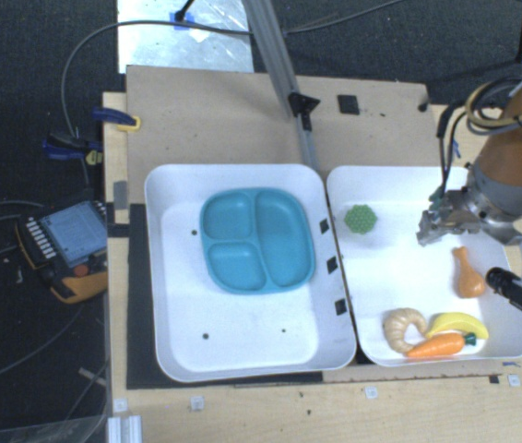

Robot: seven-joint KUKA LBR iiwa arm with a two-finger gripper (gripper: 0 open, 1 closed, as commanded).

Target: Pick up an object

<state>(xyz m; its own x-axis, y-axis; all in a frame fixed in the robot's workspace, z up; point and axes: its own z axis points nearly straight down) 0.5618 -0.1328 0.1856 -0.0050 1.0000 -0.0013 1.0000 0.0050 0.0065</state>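
Two white bins sit side by side on the bench, and I'll use the blue divided plate (pixel 258 241) as the marker. It lies flat in the left bin (pixel 173 340), three compartments, nothing in them.

Everything loose is in the right bin (pixel 381 178), i.e. to the right of the plate. Closest to the plate is a small green bumpy ball (pixel 361 219), just past the wall btwn the bins and about level with the plate's top half. Farther right, well apart from the plate, an orange-tan drumstick-shaped piece (pixel 467 275). Lower right of the plate, near the bin's front edge, three items bunched up and touching: a pale curled croissant-like thing (pixel 401 327), a carrot (pixel 436 346) w/ a green end, and a yellow banana (pixel 458 324) just behind the carrot.

The gripper (pixel 438 223) hangs over the right bin, right of the green ball w/ a clear gap, and above-left of the drumstick piece. Can't tell how far its fingers are spread from this angle; nothing visible btwn them. The arm (pixel 517 160), grey w/ orange band, comes in from the right.
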